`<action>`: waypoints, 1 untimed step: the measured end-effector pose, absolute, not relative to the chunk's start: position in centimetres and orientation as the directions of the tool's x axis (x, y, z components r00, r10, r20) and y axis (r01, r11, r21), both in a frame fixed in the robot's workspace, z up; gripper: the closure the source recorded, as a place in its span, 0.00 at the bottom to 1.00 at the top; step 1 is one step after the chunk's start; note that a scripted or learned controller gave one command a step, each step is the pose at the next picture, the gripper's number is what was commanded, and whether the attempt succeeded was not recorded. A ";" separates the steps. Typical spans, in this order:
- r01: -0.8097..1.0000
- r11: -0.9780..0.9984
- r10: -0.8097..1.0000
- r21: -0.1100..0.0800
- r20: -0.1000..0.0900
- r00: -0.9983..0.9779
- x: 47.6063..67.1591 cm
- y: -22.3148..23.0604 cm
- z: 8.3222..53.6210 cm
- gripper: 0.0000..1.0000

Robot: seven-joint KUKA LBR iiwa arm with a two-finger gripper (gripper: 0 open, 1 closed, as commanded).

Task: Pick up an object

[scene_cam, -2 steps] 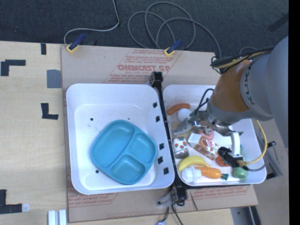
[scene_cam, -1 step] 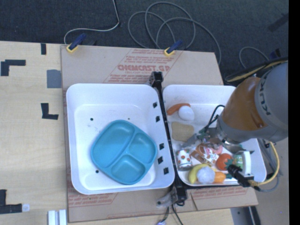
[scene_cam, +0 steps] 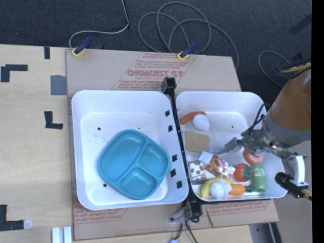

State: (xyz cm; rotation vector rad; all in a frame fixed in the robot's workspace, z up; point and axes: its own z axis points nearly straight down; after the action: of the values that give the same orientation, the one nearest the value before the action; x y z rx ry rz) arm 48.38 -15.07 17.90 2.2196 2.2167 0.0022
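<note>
Nearest in the right bin, toy food is crowding the front wall: a banana, a white ball, a carrot, a green piece and a tomato, with a printed packet just behind them. My gripper is hanging low over this bin from the right, close above a pink-and-white round piece; I cannot tell how it is set or whether it is pinching anything. Farther back, a tan slab and a white egg are lying beside the divider. In the left bin, a blue sectioned plate is lying flat.
</note>
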 end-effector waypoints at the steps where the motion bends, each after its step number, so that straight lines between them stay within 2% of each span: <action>1: 1.000 0.005 1.000 0.000 -0.002 -0.005 53.2 -9.7 8.7 0.00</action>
State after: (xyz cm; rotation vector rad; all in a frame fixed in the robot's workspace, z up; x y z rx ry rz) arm 53.19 -9.70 8.65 2.2146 2.2259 -0.0015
